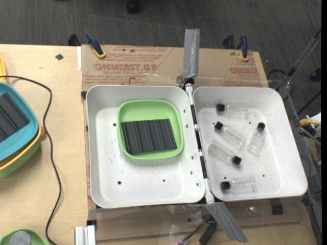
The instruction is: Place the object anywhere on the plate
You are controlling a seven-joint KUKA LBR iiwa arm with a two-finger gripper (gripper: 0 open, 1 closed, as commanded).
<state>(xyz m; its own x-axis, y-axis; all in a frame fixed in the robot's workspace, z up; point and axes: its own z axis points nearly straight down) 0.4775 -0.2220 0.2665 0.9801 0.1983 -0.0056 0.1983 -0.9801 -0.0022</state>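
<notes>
**Pick not yet begun: vials in right bin, plate waiting in left**

Wooden bench point(41, 188) carries a cardboard sheet point(133, 65) clamped at the back edge, w/ two white bins on it, side by side and touching along the middle seam.

Left bin point(99, 157) holds the green plate point(125, 114), sitting toward the back centre. A dark ribbed slab point(149, 136) lies flat on the plate and covers most of its floor; only the rim and a narrow green margin are bare.

Right bin point(286, 152) holds five small clear vials point(232, 135) w/ black caps, all lying on their sides, scattered and mostly apart. Two in the middle lie close to each other; one lies alone near the front wall.

Step, as I judge it: the very start. Nothing has reached the plate, so the object is prob. one of the vials, all in the right bin.

Next move calls for: choosing a vial w/ room around it (the front one looks easiest), approaching across its short axis since it's round and likely to roll, then carrying it over the seam to the plate. It'd most likely land on the slab, so a low, gentle release matters.
</notes>
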